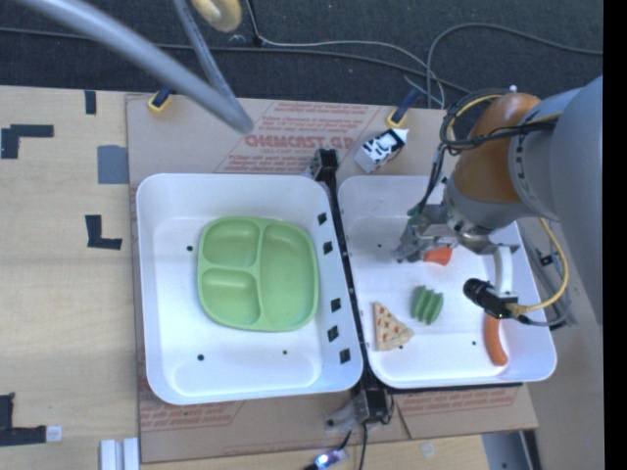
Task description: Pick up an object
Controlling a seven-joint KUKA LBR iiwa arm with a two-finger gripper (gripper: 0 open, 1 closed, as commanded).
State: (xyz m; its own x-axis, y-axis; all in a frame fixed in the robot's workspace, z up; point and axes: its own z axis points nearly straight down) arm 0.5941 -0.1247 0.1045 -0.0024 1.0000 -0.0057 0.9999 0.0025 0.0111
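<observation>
Pale wooden bench top (59,292) marked with scraps of black tape carries a printed cardboard sheet (294,130), and on that sheet sit the two white bins, touching along a black-clipped seam. In the left bin (162,360) lies a green divided plate (260,272), flat and near the middle. The grey arm (549,164), its orange band showing, comes in from the right and covers the far right corner of the right bin (451,365). Its gripper (419,248) is low over the far half of that bin, seen from above and partly masked by the wrist, so whether it is spread or pressed together cannot be told. A small orange-red piece (439,257) sits right against the gripper's near side, half hidden, its shape unclear; whether it is pinched or merely lying there cannot be told either. Nearer the camera lie a green ridged piece (427,304), a pizza wedge (390,327) just beside the seam, and an orange sausage (496,341) close to the right wall. Beyond the bins, on the cardboard, is a small black-and-white object (380,147), too small to identify. A blurred grey bar (118,37) crosses the upper left, cut off by the frame.
</observation>
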